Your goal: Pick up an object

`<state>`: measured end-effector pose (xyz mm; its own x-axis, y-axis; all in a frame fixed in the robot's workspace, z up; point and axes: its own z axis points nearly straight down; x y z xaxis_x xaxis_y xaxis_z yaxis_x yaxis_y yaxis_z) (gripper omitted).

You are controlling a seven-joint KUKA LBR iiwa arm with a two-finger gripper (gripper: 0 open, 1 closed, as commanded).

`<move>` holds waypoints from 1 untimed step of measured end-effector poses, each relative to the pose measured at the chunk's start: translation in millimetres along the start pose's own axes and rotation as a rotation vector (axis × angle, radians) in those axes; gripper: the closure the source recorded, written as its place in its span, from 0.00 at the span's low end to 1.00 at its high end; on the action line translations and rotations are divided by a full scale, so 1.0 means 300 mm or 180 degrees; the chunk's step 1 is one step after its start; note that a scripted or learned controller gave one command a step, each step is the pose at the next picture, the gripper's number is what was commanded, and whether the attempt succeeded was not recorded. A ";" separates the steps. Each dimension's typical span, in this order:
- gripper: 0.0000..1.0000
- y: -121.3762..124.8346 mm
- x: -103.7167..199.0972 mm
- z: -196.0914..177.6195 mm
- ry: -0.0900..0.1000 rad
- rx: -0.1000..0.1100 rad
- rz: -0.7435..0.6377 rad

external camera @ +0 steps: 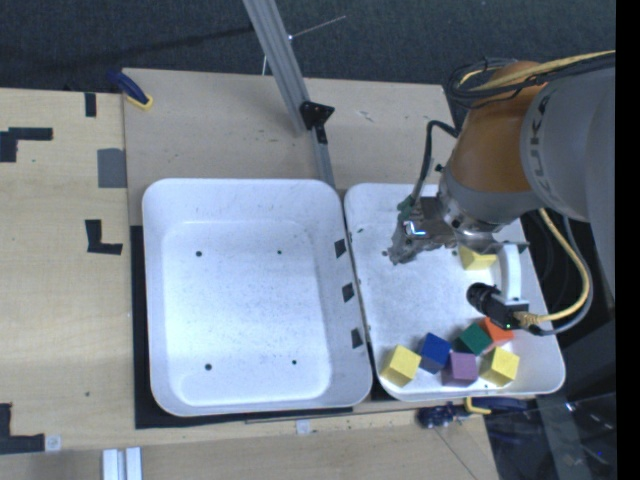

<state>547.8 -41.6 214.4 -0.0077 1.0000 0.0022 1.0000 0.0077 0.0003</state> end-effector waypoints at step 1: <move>1.00 0.087 0.162 0.021 -0.0001 0.0005 0.0002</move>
